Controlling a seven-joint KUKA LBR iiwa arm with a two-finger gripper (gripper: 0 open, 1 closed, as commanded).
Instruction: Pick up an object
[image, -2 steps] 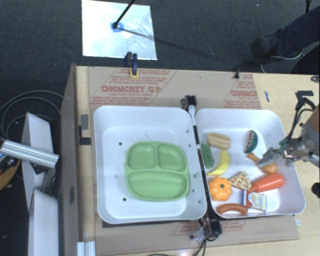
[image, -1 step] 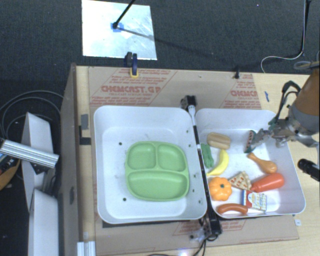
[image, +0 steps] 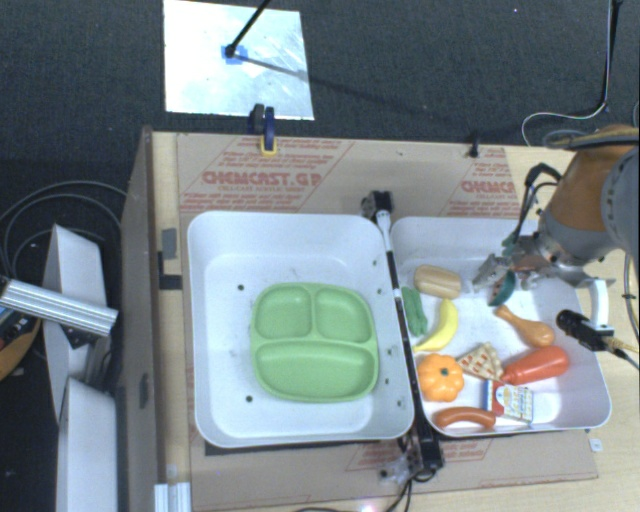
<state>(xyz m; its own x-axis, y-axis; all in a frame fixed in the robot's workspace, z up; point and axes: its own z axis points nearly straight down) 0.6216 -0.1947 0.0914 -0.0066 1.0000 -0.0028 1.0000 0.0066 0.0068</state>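
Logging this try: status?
Gripper low over right bin, a teal item at its tip; grasp unclear. Drumstick, bread roll close by. Green plate alone in left bin.

Both white bins read to me as smooth moulded plastic, slightly glossy. Green divided plate: matt plastic, soft sheen. Toy food looks like shiny plastic: orange pumpkin, yellow banana, red-orange carrot, sausage. Board under the bins appears printed cardboard, matt. Silvery sheet beyond it looks like crinkled reflective foil. I note dark, rough carpet-like floor.
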